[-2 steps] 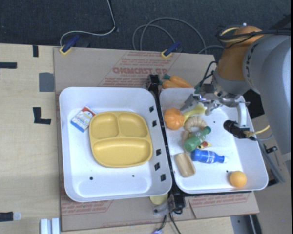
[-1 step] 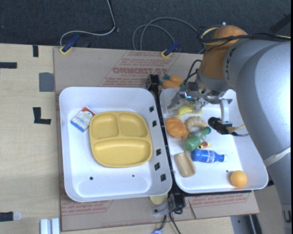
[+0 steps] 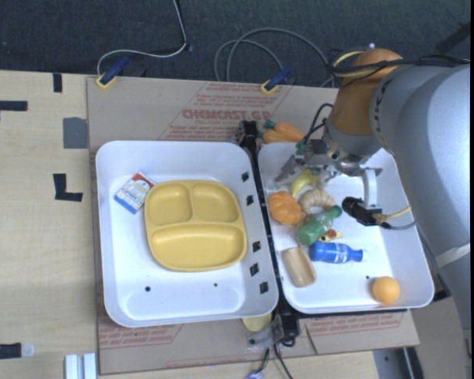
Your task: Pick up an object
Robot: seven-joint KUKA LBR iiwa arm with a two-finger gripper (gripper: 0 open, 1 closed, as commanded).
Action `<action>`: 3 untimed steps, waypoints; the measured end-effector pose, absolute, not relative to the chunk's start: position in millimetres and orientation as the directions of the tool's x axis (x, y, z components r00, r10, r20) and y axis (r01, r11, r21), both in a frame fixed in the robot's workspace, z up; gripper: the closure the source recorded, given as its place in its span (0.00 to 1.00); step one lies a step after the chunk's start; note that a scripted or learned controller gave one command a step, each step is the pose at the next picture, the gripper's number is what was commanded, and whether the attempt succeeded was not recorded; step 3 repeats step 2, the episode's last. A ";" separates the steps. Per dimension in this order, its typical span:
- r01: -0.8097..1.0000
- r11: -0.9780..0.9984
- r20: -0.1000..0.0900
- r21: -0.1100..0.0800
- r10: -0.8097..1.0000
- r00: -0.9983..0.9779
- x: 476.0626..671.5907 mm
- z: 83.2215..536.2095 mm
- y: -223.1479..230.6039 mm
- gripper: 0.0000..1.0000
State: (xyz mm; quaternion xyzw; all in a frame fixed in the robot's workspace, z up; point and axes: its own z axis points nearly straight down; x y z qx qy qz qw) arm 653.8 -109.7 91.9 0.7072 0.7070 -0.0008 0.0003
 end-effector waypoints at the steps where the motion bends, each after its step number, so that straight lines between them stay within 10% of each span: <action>1: 1.000 0.001 -0.001 -0.006 1.000 -0.001 651.7 96.0 -108.6 1.00; 2: 1.000 0.006 0.002 0.006 1.000 -0.006 635.7 190.2 -55.6 1.00; 3: 1.000 0.006 0.002 0.006 1.000 -0.006 635.7 190.2 -55.6 1.00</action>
